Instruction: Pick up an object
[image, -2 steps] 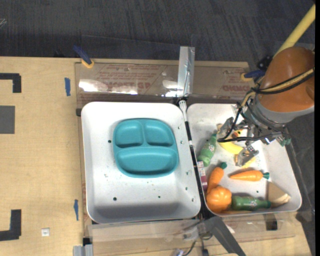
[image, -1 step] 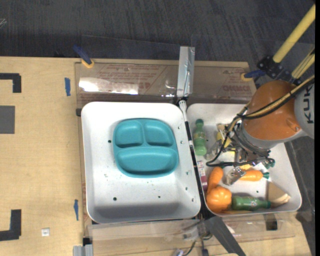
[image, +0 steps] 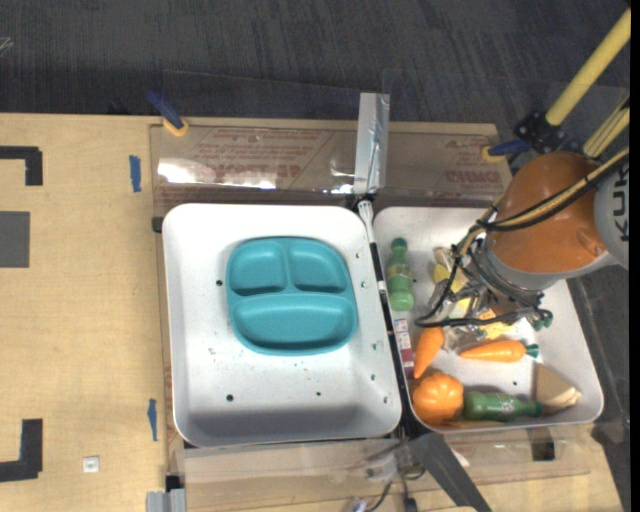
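Carrot (image: 492, 351): small toy, light, hard, smooth; grab its fat middle.
Gripper (image: 487, 318): can't tell its state.

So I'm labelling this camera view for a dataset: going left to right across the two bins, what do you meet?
Teal divided plate in the left bin → green bottle at the right bin's left wall → orange pumpkin-like toy → carrot → beige wedge.

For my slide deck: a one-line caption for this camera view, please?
KUKA arm lowers into the right bin of toy food, above a carrot; teal divided plate lies in the left bin.
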